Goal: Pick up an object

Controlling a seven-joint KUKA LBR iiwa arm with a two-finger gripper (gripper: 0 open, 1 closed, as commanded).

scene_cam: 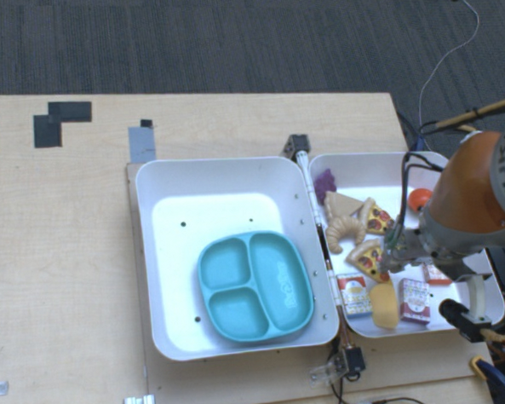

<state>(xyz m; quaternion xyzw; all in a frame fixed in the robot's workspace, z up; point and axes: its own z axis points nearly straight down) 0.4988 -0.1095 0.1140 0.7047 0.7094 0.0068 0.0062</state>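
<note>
Seemingly early in the task, the gripper (391, 261) hangs low inside the right bin (352, 161), just over a pizza slice toy (367, 256). Whether its fingers are apart or together cannot be told. Beside them lie a yellow block (383, 307) and small cartons (354, 293); nothing looks lifted yet.

the arm (482, 196) runs off the right edge of the frame, and its bulk covers most of the right side of the right bin (352, 161). the gripper (391, 261) sits under the wrist, mostly hidden. an orange thing (419, 199) pokes out by the arm, half covered. print on the little cartons (354, 295) is too small to read. the bench (61, 277) is cut off at left and bottom.
</note>
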